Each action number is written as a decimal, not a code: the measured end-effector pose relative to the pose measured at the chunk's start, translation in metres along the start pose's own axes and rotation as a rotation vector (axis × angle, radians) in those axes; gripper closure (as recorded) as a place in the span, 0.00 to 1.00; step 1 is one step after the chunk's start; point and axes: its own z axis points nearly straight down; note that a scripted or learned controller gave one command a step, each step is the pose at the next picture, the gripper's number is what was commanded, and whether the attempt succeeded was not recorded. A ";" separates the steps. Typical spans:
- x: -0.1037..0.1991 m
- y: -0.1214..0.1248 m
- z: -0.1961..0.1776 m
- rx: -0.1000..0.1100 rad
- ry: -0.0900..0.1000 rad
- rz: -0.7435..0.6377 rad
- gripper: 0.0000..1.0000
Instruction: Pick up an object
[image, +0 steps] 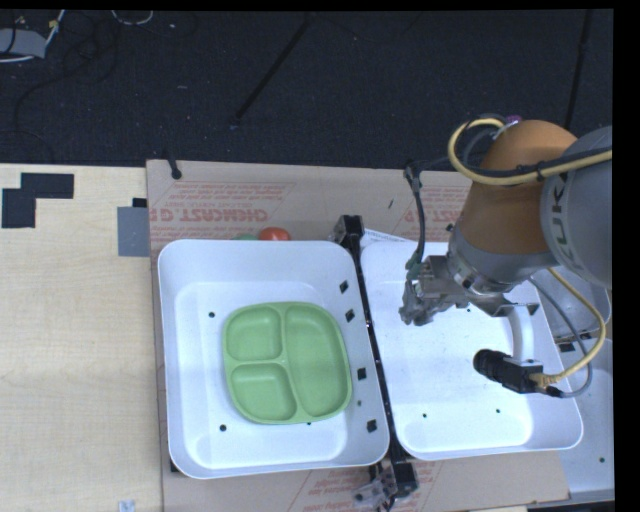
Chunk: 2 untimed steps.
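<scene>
Over the right bin (480, 430), gripper (418, 308), finger state unclear, green divided plate (287, 362) in left bin (190, 290)

Even overhead light, soft shadows, img slightly grainy.

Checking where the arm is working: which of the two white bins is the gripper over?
The right bin: the gripper hangs over its left part, while the left bin holds the green divided plate.

green divided plate (287, 362) with three compartments, lying flat and face up in the middle of the left bin (190, 300)
</scene>
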 end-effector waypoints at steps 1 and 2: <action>0.055 -0.005 -0.008 -0.003 0.000 -0.001 1.00; 0.103 -0.015 0.006 0.000 0.000 -0.001 1.00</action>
